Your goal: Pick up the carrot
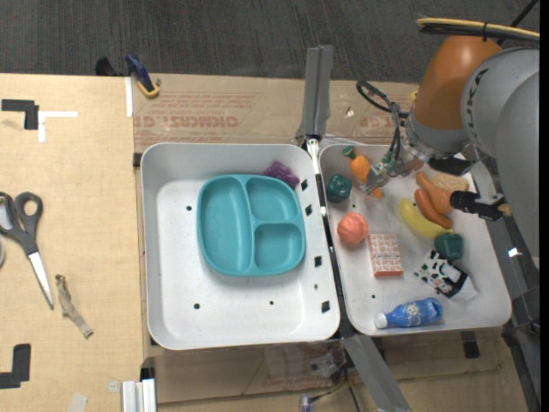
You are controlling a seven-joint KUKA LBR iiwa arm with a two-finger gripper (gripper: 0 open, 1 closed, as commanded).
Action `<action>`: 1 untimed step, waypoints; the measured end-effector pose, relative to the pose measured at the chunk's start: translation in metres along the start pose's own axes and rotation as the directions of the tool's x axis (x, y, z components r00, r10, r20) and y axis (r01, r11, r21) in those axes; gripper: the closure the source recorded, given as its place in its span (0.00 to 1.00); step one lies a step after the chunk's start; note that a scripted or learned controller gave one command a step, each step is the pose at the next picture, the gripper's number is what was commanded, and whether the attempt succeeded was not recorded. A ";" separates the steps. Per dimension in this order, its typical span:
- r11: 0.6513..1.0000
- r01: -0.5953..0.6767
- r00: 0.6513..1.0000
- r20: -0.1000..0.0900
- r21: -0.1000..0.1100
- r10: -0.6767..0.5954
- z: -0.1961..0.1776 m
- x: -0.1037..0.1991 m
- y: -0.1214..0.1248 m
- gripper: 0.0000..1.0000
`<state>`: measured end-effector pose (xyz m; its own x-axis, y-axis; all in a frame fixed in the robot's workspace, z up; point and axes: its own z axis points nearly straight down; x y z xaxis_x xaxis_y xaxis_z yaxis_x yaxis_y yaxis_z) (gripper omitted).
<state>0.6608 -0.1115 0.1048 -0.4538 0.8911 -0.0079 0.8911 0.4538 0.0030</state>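
The carrot is small and orange with a green top, and it lies at the far left corner of the right bin. My gripper is down in that bin just to the carrot's right, touching it or nearly so. The wrist and cables hide how the gripper stands. The arm's grey body and orange band reach in from the upper right.
In the right bin lie a green vegetable, a peach-coloured ball, a red-and-white box, a banana, an orange sausage, a dark green piece and a blue bottle. The left bin holds a teal divided plate and a purple item.
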 end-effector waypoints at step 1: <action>0.994 -0.105 0.994 -0.005 0.003 0.105 -0.097 0.007 0.003 1.00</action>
